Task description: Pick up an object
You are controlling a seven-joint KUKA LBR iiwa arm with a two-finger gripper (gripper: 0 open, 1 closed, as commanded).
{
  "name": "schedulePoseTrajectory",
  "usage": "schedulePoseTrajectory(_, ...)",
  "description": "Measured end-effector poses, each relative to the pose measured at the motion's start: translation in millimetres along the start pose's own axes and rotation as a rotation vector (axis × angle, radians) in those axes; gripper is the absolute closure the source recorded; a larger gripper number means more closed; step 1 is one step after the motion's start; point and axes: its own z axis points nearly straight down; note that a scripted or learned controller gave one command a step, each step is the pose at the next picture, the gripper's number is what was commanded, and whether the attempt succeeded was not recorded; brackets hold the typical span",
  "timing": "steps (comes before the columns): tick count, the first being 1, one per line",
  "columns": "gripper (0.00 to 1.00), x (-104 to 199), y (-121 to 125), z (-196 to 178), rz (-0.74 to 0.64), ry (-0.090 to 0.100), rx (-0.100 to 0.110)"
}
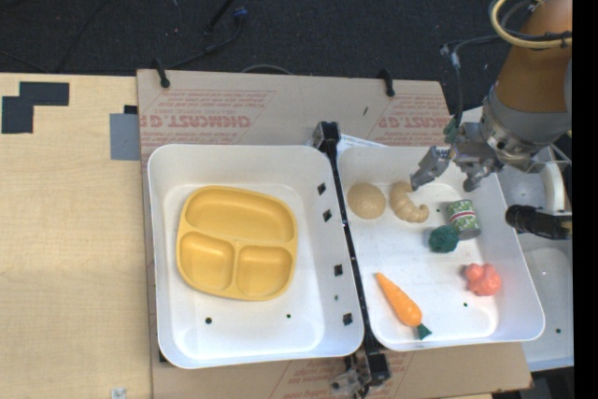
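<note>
Even overhead light, soft shadows, slight blur, dark background

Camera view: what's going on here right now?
The KUKA arm reaches in from the right, and its gripper hangs open over the right bin, nothing between its fingers. Beneath it lie a tan curved piece and a beige round item; a small green-and-white can, a dark green piece, a pink item and a toy carrot sit further out. The left bin holds a yellow divided plate. Nothing is picked yet.
</note>
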Motion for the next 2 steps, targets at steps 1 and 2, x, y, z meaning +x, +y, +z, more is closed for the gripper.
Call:
schedulePoseTrajectory(1, 0.00, 0, 2, -6, -0.002, -0.001, -0.010)
schedulePoseTrajectory(2, 0.00, 8, 1, 58, -0.002, 0.000, -0.005)
